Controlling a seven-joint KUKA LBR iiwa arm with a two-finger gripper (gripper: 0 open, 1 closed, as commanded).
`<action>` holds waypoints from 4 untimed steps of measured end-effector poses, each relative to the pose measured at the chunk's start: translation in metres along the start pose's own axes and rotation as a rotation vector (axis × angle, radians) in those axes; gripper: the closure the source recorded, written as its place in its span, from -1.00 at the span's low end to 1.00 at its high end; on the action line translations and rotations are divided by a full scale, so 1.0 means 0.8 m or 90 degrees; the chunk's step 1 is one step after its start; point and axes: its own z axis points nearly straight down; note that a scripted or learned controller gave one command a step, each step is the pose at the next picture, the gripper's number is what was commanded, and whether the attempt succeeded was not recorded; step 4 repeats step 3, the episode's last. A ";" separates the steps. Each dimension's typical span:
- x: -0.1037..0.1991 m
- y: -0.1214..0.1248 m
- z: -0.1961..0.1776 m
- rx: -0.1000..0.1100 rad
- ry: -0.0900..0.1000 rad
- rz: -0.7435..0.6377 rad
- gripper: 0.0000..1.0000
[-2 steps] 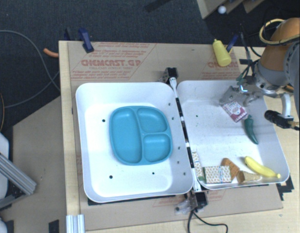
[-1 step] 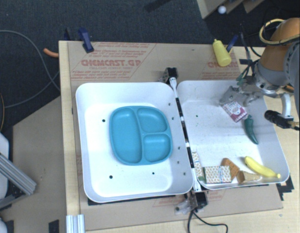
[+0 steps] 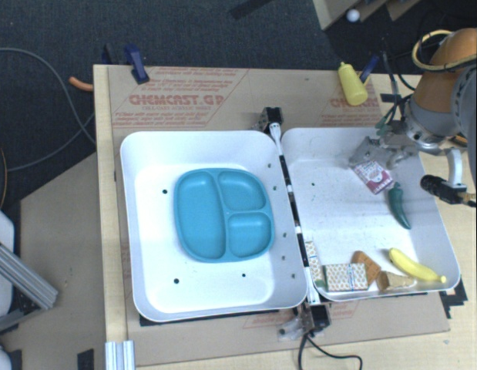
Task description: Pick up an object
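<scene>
Setting: wooden counter [image 3: 184, 99] on dark carpet, bearing two shallow white bins side by side; printed lettering runs along its far part.
Near edge, right bin: right bin [image 3: 338, 206] has its loose items gathered in the near corner, namely a small printed box [image 3: 346, 277], a brown bread-like piece [image 3: 367, 266] and a yellow banana [image 3: 414, 266].
Left bin: left bin [image 3: 146, 206] carries a blue divided plate [image 3: 223, 213] lying flat near its middle.
Mid right bin: green pepper-like item [image 3: 398, 205] lies near the right wall, just beyond the banana.
Far right bin: small pink-and-white packet [image 3: 374, 176] lies tilted, right beneath the end effector [image 3: 381, 154].
End effector: low over the packet and touching or almost touching it; whether its grip is open or closed, I cannot tell.
Beyond the bins: yellow bottle-like object [image 3: 351, 83] rests on the counter.
Progress: judging by position, the pick is at the reach-and-grasp stage; nothing is visibly lifted, so closing securely and raising remain.
</scene>
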 end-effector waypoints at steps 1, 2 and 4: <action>-0.005 0.002 -0.015 -0.008 -0.009 0.000 1.00; 0.099 -0.048 -0.062 -0.008 -0.009 0.002 1.00; 0.213 -0.084 -0.122 -0.007 -0.009 0.001 1.00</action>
